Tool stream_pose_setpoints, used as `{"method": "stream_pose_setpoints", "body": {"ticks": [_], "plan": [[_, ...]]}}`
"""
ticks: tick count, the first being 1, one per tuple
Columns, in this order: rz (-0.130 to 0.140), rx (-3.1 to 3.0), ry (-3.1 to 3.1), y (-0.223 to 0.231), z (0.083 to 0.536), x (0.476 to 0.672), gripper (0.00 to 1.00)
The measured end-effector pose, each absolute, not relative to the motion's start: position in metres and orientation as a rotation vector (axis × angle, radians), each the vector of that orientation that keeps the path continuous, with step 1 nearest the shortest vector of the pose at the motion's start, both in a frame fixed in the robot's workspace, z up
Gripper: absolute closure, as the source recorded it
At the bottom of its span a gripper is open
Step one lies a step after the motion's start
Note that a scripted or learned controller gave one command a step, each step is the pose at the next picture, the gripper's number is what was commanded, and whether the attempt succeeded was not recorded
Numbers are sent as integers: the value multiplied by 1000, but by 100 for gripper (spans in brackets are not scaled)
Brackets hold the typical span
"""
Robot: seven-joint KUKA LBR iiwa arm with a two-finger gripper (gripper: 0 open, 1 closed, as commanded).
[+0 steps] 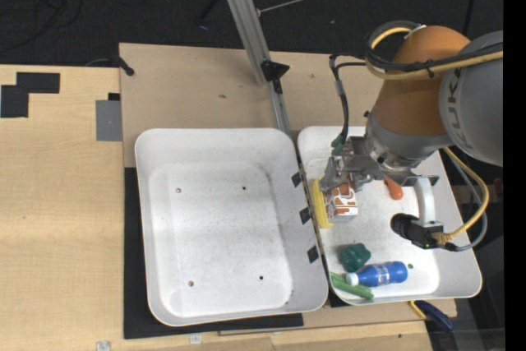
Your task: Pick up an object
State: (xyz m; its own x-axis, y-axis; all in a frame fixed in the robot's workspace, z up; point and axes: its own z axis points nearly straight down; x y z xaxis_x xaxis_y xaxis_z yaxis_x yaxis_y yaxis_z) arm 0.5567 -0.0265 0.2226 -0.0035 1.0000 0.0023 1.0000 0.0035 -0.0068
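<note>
Hovering in your right-hand white bin point(460, 279), two-finger gripper point(339, 185): small white-and-orange box point(343, 201) sits directly beneath fingertips; finger spread can't be told.

Grey arm point(481, 94), bulbous orange band point(415, 82), black and yellow cables, metal tool point(341, 177)

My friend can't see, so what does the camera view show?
A grey and orange robot arm reaches its hand into the right bin, just above a small orange-and-white box. A blue bottle lies nearby.
</note>
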Motion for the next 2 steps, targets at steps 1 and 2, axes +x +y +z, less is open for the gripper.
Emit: {"method": "stream_pose_setpoints", "body": {"ticks": [1,2], "plan": [[5,-2212,-2222,26,218,540,100],[5,-2211,-2223,80,218,514,100]]}}
